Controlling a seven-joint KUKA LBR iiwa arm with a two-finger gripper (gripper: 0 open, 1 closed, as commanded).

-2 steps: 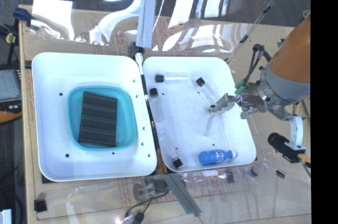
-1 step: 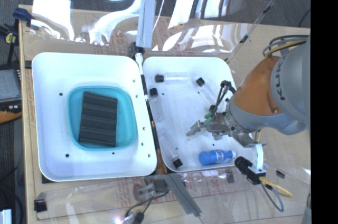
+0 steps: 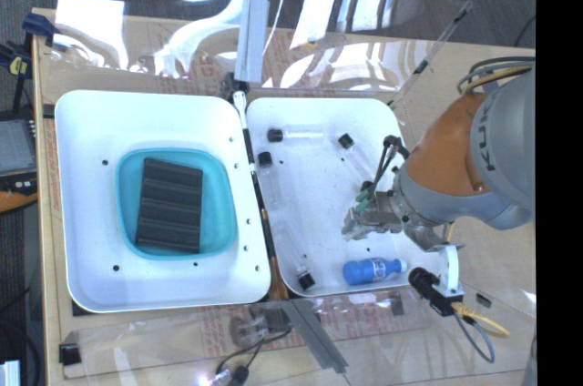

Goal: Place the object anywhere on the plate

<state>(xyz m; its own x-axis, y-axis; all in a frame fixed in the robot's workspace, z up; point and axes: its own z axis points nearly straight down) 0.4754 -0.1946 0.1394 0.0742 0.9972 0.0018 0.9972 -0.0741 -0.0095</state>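
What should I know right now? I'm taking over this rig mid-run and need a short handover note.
Gripper: low over the right bin, near its right side; whether its fingers are open or shut cannot be told, and nothing shows between them.
Object: the blue bottle lies on its side on the right bin's floor, near the front edge, just below the gripper.
Plate: the blue plate sits in the left bin with a dark ridged block on it.
Done: nothing placed yet.
Left: grasp the bottle, carry it to the left bin, set it on the plate.
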